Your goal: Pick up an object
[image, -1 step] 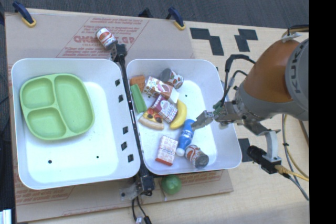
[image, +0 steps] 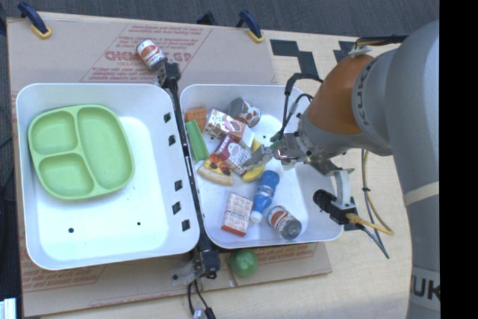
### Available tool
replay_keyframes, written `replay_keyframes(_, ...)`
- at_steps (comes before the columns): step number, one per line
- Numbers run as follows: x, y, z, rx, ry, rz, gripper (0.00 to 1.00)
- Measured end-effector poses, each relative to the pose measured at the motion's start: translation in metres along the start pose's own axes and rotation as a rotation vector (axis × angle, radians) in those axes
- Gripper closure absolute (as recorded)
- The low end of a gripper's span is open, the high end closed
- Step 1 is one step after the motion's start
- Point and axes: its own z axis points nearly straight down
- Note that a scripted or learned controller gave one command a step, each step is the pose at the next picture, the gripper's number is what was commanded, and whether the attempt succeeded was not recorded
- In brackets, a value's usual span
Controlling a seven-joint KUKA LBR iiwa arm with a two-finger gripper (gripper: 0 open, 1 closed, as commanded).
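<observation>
The right bin [image: 317,231] holds a jumble of toy groceries: a green cylinder [image: 196,140], a red snack pack [image: 225,125], a small can [image: 249,114], a pizza slice [image: 215,174], a blue bottle [image: 265,190], a red-and-white carton [image: 237,214] and a lying can [image: 284,222]. My gripper [image: 261,155] is low inside this bin near its middle, right beside a second crumpled snack pack [image: 237,156] and above a yellow banana [image: 254,174]. The wrist hides the objects under it. Nothing is visibly lifted.
The left bin [image: 104,235] carries a green divided plate [image: 81,150]. A can [image: 151,54] lies on the cardboard behind the bins. A green ball [image: 243,261] sits outside the front edge. Clamps [image: 252,26] hold the board's far edge.
</observation>
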Motion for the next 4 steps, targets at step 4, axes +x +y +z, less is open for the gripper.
replay_keyframes(4,0.016,0.072,-0.111,0.008,-0.003,0.001,1.00)
